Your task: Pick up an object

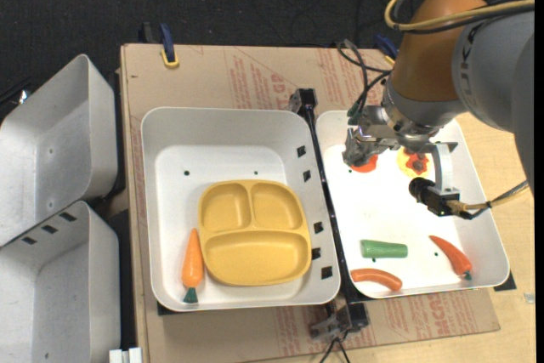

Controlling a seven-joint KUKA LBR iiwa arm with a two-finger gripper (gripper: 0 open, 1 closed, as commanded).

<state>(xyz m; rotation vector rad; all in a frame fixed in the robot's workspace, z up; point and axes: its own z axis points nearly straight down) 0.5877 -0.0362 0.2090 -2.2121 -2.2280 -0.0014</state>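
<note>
Cardboard bench, two white bins: gripper (384, 150) hangs low over the right bin (484, 208) beside small red-orange pieces (364, 164); finger state I cannot tell, so centre squarely over one piece before closing, clear of the bin wall.

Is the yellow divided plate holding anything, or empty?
Empty. The yellow plate in the left bin shows three bare compartments; the carrot lies beside it on the bin floor, by its left edge.
</note>
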